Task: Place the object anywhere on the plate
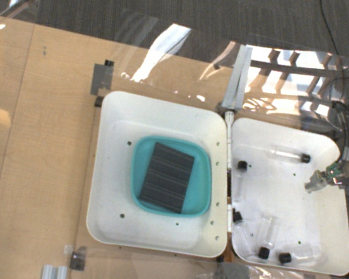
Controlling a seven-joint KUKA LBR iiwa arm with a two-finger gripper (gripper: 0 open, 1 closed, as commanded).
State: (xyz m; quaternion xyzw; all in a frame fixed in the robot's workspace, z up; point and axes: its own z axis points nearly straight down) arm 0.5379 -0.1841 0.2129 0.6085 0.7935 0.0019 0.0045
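Dark ribbed block (167, 177) lying on teal plate (202, 193) in left bin (112, 158), gripper (321, 180) hanging at right edge over right bin (286, 187), grip impossible to tell.

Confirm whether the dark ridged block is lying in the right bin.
No. The dark ridged block lies on the teal plate in the left bin, not in the right bin.

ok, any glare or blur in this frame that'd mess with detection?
Camera view: bright sunlight streaks and reflections lie on the clear panels above the bins, strongest over the right bin. The clear tubes there wash out against the white, and only their black caps stand out. The teal plate and the dark ribbed object on it are evenly lit and sharp. The claw at the right looks soft.
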